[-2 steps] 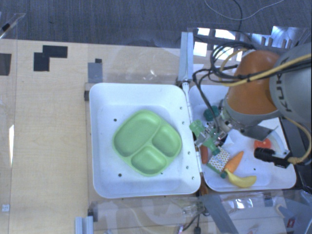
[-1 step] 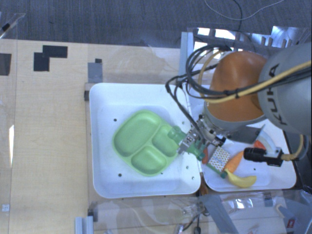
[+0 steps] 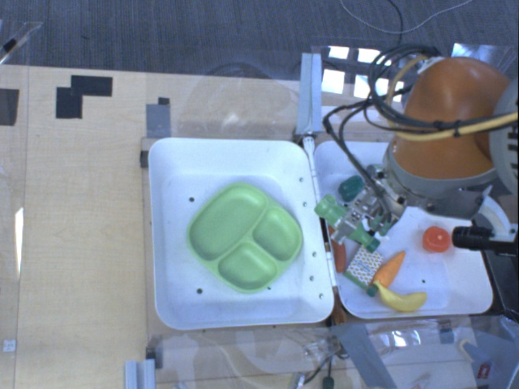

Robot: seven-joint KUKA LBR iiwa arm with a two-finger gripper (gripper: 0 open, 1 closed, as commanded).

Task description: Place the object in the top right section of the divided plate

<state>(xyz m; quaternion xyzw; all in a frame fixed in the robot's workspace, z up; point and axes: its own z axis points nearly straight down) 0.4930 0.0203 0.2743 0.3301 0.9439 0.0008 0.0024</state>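
Bright, even light; soft shadows

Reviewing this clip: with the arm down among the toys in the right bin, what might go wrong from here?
1. The gripper sits in a tight cluster: green piece, teal piece, patterned block. It may catch the wrong item or two at once.
2. The cluster lies beside the wall between the bins, so a lifted piece could snag there.
3. The divided plate lies turned at an angle, so a drop could land in the wrong section.
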